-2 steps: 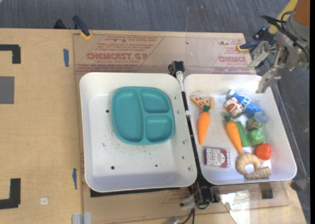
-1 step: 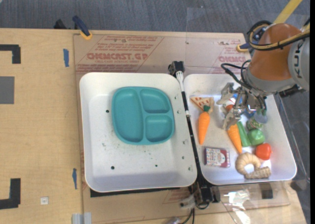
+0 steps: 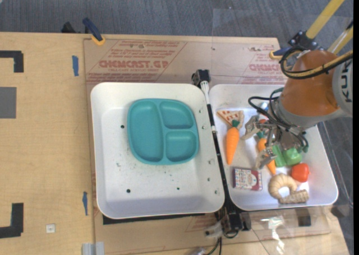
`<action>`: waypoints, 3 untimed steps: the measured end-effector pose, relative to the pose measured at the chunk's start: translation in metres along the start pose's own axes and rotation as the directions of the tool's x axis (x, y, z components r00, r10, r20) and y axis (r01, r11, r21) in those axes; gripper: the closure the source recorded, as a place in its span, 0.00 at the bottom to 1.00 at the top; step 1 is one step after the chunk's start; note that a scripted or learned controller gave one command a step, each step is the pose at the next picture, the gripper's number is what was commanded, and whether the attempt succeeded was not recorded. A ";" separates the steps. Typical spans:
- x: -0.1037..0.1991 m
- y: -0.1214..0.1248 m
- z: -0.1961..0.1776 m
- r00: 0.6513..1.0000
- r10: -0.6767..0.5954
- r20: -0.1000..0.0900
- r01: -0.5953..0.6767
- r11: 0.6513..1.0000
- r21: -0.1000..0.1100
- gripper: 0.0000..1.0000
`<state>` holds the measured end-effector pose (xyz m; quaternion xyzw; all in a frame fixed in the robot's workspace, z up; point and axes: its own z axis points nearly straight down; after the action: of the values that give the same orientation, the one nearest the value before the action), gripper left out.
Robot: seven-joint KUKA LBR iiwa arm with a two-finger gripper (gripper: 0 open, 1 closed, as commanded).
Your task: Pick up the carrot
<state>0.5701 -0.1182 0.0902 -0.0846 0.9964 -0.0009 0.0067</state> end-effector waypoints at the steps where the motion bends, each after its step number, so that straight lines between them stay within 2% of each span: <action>1: -0.006 0.000 -0.014 1.000 -0.001 0.015 0.001 1.000 0.003 1.00; 2: 0.070 0.017 -0.003 0.987 -0.159 0.009 0.159 0.987 0.004 1.00; 3: 0.036 0.117 -0.097 0.988 0.155 -0.001 -0.155 0.988 -0.004 1.00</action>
<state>0.5140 -0.0092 0.1868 -0.0070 1.0000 0.0015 0.0061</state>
